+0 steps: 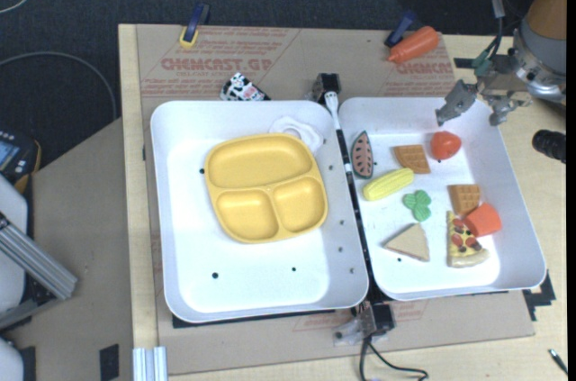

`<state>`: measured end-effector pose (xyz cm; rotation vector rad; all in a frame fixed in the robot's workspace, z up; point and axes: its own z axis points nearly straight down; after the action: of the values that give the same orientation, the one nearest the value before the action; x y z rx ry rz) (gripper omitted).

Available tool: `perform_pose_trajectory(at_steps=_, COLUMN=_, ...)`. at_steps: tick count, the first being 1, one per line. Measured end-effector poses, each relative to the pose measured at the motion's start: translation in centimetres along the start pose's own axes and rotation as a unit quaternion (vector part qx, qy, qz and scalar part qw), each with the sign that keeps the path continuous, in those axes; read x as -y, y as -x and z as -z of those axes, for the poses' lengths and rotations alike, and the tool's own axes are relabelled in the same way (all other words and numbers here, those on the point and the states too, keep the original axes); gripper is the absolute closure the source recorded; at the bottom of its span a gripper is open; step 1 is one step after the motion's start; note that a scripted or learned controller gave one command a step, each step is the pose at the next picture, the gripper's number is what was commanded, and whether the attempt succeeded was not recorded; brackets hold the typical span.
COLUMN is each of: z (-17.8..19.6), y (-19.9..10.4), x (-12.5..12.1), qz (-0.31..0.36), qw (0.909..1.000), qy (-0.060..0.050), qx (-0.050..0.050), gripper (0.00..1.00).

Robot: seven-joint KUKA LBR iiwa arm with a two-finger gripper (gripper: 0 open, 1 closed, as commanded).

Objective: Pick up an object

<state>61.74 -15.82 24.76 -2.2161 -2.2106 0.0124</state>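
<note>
The right bin (517, 190) holds several toy foods: a red tomato (445, 145), a brown cracker (411, 158), a watermelon slice (361, 156), a yellow corn cob (388, 184), a green broccoli piece (417, 204), a waffle square (463, 196), an orange-red chunk (485, 219), a pizza slice (465, 246) and a tan sandwich triangle (408, 243). My gripper (474, 109) hangs over the bin's far right corner, just above and behind the tomato. It is open, with nothing between its fingers.
The left bin (180, 262) holds a yellow divided plate (265, 187) and a small white ring (301, 132). On the bench behind the bins lie a toy carrot (414, 44), a black-and-white cow figure (241, 88) and a blue-yellow clamp (192, 26).
</note>
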Motion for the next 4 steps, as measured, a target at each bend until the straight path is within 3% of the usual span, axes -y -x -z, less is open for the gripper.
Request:
perform_pose_trajectory(at_steps=1, z=0.7, y=0.0, x=-0.2, qz=0.001, qw=1.0, qy=0.006, qx=0.001, gripper=0.0)
perform_pose_trajectory(at_steps=4, z=-12.5, y=0.4, x=-1.3, qz=0.001, qw=1.0, qy=0.004, qx=0.001, gripper=0.0)
